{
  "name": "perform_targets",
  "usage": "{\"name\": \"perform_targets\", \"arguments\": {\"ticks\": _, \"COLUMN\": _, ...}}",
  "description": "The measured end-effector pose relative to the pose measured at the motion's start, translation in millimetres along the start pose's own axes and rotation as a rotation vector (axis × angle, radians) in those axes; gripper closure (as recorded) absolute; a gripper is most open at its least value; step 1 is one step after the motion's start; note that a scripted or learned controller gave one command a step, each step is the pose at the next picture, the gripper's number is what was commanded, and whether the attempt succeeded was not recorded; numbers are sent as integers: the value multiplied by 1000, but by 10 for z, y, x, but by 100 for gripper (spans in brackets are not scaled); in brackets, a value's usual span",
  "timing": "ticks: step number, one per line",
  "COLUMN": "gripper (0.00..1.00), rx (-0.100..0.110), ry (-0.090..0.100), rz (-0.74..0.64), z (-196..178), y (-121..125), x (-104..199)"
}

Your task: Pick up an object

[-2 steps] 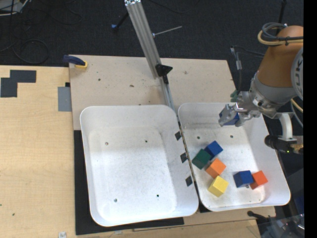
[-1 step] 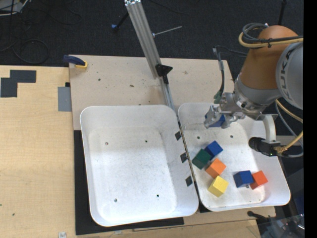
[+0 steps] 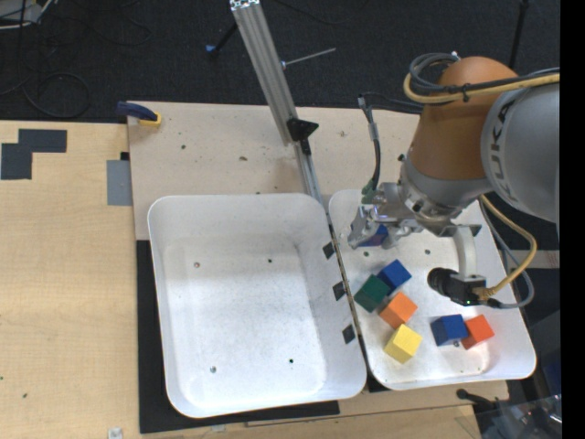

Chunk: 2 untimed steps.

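We see two white bins (image 3: pixel 247 391); the right one holds two blue cubes (image 3: pixel 396 273), a dark green cube (image 3: pixel 373 293), two orange cubes (image 3: pixel 398 310) and a yellow cube (image 3: pixel 403 343).

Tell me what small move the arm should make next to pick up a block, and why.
Probably lower the gripper straight down. It sits near the right bin's upper left, with something bluish at its tip, apart from the green block and blue block.
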State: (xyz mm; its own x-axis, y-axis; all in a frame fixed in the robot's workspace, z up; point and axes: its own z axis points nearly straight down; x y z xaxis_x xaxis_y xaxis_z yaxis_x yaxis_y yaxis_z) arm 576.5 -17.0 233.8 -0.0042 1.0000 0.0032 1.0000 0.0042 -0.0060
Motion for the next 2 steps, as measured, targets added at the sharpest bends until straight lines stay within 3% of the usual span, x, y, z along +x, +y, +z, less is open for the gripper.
{"name": "perform_targets", "arguments": {"ticks": 2, "gripper": 100, "rx": 1, "ry": -2, "rz": 1, "z": 51, "y": -274, "x": 902}}
